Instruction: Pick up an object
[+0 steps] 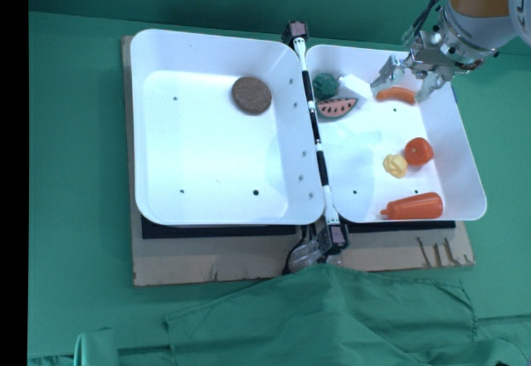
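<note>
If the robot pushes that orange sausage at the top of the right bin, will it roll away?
Probably. The sausage looks rounded and smooth, so a sideways nudge may roll it. It seems stiff plastic, likely light. The gripper straddles it with fingers open, so they could slip off.

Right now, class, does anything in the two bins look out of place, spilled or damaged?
Nothing looks spilled or broken. The one oddity is the spread: the left bin holds a single brown disc, while the right bin carries all the toy food. The tool hangs open over an orange sausage at that bin's far end.
</note>
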`<state>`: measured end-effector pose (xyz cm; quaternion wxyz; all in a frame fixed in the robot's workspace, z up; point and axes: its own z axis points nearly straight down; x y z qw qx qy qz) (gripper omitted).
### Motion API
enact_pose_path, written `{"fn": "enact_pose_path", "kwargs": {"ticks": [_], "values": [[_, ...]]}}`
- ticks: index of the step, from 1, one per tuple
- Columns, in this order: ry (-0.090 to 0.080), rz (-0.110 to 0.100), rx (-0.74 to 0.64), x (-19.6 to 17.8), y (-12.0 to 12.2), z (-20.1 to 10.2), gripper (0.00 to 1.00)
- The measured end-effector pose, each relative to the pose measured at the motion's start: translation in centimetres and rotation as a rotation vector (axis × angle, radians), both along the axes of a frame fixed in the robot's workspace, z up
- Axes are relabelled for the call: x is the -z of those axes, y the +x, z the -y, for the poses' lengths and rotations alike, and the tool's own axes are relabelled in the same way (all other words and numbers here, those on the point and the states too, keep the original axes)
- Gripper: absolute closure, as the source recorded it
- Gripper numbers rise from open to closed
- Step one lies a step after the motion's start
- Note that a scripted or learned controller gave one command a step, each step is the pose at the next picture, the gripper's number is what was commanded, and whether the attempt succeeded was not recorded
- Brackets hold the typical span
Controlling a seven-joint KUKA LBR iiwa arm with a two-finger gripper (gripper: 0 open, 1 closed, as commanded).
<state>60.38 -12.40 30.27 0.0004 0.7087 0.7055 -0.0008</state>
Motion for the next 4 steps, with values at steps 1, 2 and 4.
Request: {"fn": "enact_pose_path", "kwargs": {"ticks": [1,2,4], "values": [[0.000,-0.001,-0.001,4.1,0.4,-0.1,0.00],[0.000,-0.002,-0.001,9.8,1.3,0.0,0.00],[-0.006,0.023,0.002,10.3,1.8,0.4,1.00]]}}
